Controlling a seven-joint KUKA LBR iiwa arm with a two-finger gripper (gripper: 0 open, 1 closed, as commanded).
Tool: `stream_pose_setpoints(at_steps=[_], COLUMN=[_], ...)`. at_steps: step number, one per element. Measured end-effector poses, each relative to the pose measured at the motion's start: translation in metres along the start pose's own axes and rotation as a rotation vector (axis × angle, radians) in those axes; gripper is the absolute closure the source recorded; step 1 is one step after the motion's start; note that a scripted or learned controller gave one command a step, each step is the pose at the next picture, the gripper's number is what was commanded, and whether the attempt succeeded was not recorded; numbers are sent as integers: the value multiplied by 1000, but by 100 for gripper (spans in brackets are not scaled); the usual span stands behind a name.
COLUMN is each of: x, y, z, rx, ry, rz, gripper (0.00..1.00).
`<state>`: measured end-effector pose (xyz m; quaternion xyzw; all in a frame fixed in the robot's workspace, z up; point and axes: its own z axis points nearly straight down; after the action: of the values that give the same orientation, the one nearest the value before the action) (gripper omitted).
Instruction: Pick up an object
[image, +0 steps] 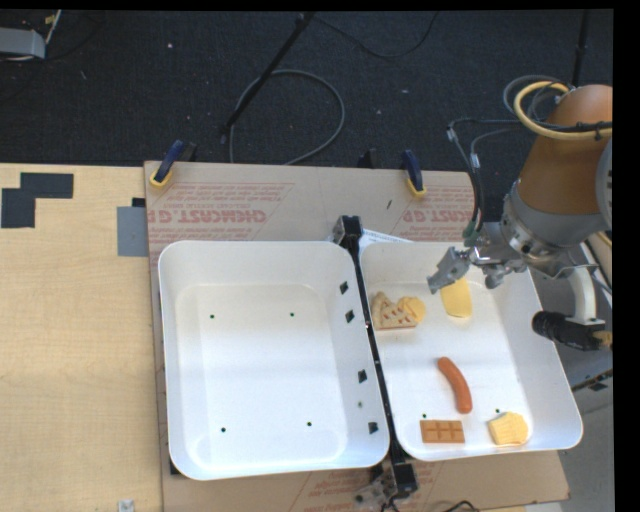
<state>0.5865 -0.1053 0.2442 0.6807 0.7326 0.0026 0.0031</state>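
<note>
Brown waffle (441, 432) nearest; claw (470, 268) spread, perhaps touching yellow block (457, 299)

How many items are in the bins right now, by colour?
Yellow: 2, a block under the gripper and a piece at the near edge.
Tan/brown: 2, waffle and cracker.
Orange-red: 1, sausage.
Total: 5, all in the right bin.

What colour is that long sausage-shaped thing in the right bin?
The sausage is reddish-orange, seen clearly in the overhead camera view.
</note>
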Motion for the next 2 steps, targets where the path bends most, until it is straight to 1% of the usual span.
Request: stream_pose_setpoints(at_steps=[1,2], x=[-40,-51], y=[-6,-106], z=[143,156], rx=[21,10], ry=[2,1], rz=[76,78], gripper=[0,0])
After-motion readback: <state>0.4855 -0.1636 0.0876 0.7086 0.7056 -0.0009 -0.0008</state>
